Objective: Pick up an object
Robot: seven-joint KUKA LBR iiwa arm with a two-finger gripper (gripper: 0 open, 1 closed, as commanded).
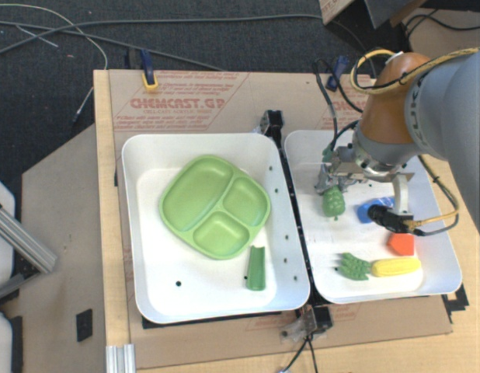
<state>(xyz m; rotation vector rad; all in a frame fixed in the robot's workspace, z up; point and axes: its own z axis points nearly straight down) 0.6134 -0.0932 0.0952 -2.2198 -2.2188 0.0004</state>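
Observation:
My gripper [334, 183] hangs over the back left part of the right bin [438, 282]. A small dark green knobbly object [333, 203] sits directly at its tip, touching or nearly touching it; I cannot tell whether it is gripped or resting on the bin floor. Just right of it lies a blue object [375, 210], partly behind a black cable. Nearer the front are an orange block [401, 244] and a yellow corn cob [395, 267] with green leaves [353, 266].
The left bin [139, 208] holds a light green divided plate [215, 206] and a dark green stick-shaped piece [256, 268] near its front right. A black divider [290, 200] separates the bins. The arm's grey and orange wrist [391, 107] covers the right bin's back.

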